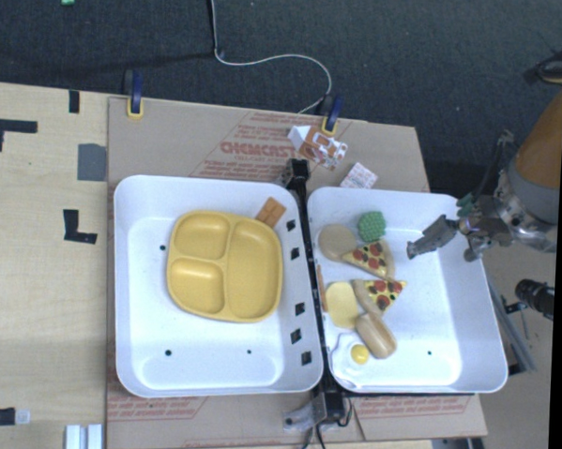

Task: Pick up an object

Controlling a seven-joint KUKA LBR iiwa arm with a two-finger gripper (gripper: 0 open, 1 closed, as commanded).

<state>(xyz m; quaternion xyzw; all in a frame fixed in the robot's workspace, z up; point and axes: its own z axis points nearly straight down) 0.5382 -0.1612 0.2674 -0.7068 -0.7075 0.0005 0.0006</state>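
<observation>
The right bin (443,359) holds several toy foods along its left side. They are a green broccoli (371,224), a tan round piece (335,240), two pizza slices (370,260) (384,290), a yellow piece (342,304), a brown bun-like piece (377,336) and a fried egg (357,354). My gripper (446,244) hangs over the upper right part of this bin, to the right of the broccoli. It is open, its fingers spread with nothing between them.
The left bin (133,352) carries a yellow divided plate (226,266) and a small brown block (270,211) at its upper right. Paper tags (319,148) lie on the cardboard behind the bins. A cable (271,59) runs across the back.
</observation>
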